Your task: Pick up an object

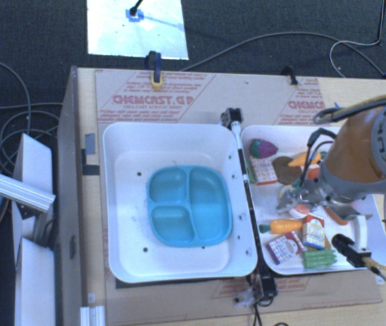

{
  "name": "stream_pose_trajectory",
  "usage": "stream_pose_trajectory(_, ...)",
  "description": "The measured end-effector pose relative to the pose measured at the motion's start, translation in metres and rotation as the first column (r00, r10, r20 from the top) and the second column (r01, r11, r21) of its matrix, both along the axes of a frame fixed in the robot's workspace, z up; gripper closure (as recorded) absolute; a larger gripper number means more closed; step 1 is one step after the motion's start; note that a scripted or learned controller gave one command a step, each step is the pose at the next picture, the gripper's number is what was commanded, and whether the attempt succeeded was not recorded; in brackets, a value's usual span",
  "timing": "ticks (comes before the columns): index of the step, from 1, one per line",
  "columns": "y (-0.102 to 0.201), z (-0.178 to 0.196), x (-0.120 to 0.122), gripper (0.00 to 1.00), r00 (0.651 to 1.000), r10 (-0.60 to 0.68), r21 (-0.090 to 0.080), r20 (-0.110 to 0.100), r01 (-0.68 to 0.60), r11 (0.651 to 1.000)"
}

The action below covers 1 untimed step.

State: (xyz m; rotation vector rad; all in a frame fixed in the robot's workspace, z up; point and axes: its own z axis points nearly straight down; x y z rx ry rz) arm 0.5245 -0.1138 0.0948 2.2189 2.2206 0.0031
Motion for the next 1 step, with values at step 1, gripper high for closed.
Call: stream_pose_trajectory(1,0.0737,0.0901,0.0544,1.0,1.0,0.003,0.001,0.0,-0.003,1.0)
